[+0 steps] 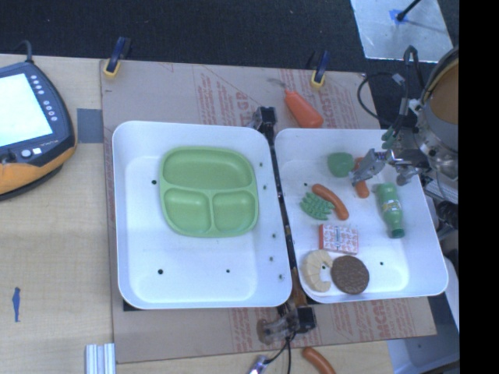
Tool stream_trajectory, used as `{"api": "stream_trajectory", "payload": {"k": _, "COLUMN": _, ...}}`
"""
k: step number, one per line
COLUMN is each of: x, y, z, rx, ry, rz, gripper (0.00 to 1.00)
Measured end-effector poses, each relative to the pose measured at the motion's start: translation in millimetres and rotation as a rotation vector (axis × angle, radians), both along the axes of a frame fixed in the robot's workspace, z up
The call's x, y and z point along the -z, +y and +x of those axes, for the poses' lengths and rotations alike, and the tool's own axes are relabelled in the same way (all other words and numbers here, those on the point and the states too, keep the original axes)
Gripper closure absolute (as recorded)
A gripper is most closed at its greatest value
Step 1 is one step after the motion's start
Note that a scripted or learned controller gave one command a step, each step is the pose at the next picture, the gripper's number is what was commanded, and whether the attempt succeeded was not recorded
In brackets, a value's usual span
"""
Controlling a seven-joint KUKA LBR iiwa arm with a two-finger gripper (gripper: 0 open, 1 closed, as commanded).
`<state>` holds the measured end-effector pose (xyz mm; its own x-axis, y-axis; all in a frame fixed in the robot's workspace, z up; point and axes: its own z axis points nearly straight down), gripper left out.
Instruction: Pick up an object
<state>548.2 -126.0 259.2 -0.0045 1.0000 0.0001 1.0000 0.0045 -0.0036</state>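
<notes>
Brown cookie (350, 274): lying in the toy bin (405, 265), nearer the camera than the green bottle (390, 209) and well apart from it, flat and clear on top.
Pale cracker (316, 269): sitting farther from the bottle than the cookie, touching the cookie's edge, so the two are crowding each other.
Pink box (338, 238): lying flat, between the cookie and the bottle's level, out in the bin's middle.
Green bottle: lying on its side with open floor around it, which is leaving room for a grasp across its body.
Sausage (330, 199): lying at a slant, well away from the bottle toward the other bin, with a green leafy piece (315, 206) pressing against it.
Small orange piece (361, 187): sitting just beyond the bottle's far end, close under the tool.
Green round piece (340, 163): resting beyond the bottle, past the orange piece.
Tool (383, 162): hanging low just beyond the bottle's far end; whether it is released or clenched I cannot tell, and nothing is visibly sitting in it.
Task's thing: likely the orange piece or the bottle, both lying in the bin, not yet lifted.
Green plate (209, 191): lying in the other bin (140, 275), far across from the bottle.
Carrot (302, 109): resting on the bench (54, 287), well beyond the bottle, outside the bin.
</notes>
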Motion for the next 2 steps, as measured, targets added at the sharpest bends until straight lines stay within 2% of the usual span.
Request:
{"api": "stream_trajectory", "payload": {"k": 1, "x": 168, "y": -29, "z": 34, "rx": 0.0, "ry": 0.001, "rz": -0.001, "gripper": 0.0}}
{"api": "stream_trajectory", "payload": {"k": 2, "x": 167, "y": 4, "z": 90, "rx": -0.001, "ry": 0.0, "rz": -0.001, "gripper": 0.0}}
